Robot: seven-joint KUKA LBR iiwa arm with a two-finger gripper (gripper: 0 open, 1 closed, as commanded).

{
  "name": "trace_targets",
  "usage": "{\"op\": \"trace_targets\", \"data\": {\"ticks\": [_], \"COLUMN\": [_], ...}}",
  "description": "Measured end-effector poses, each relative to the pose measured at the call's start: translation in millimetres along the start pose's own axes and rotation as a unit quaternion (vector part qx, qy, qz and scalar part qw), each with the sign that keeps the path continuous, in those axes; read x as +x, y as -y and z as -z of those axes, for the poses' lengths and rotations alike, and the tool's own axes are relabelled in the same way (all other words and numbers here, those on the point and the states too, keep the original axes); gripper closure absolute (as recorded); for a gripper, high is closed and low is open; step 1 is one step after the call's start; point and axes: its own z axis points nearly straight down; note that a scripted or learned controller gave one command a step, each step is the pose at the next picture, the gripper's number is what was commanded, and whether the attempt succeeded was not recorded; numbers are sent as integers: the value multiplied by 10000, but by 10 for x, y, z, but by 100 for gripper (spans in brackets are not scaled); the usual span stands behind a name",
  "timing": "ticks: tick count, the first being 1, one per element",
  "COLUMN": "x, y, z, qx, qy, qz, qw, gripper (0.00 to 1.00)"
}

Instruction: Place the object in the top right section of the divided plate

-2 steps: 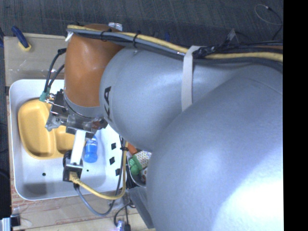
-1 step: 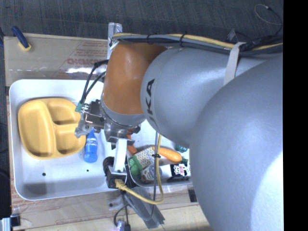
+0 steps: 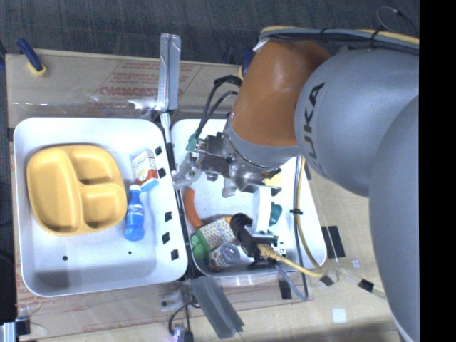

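1. Divided plate (image 3: pixel 71 189): yellow, sat flat in the left bin (image 3: pixel 43 276), against its left wall and nearer the far edge than the near one. Its top right section faced the bin's middle.
2. Which object the task meant, I couldn't tell.
3. Blue bottle (image 3: pixel 135 214) lay just beside the plate's right rim, in the left bin, cap toward the far edge.
4. Red-and-white packet (image 3: pixel 145 168) lay just beyond the bottle, near the left bin's right wall.
5. Gripper (image 3: pixel 196 168) hung over the right bin (image 3: pixel 214 206), close to its left wall, roughly mid-length. Couldn't tell whether it was open or closed, or whether it had anything.
6. Orange stick-like item (image 3: pixel 192 206) lay along the right bin's left wall, just below the gripper.
7. Near-left corner of the right bin was a cluster: green item (image 3: pixel 199 242), patterned pouch (image 3: pixel 216 231) and metal can (image 3: pixel 228 254), all touching or nearly so.
8. White-and-teal item (image 3: pixel 269 212) sat toward the right bin's right wall, partly hidden by the arm.
9. Blue clamp (image 3: pixel 30 55) sat at the bench's (image 3: pixel 85 77) far-left corner.
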Motion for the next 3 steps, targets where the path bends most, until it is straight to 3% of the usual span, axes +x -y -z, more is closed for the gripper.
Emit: {"op": "trace_targets", "data": {"ticks": [1,2,3], "x": [372,-365,-574], "y": [-562,-267,-501], "z": [1111,589,1216], "qx": [5,21,7], "qy": [3,12,1], "qz": [-1789,-3281,-3157], "qw": [9839,9447,9489], "gripper": [0,0,0]}}
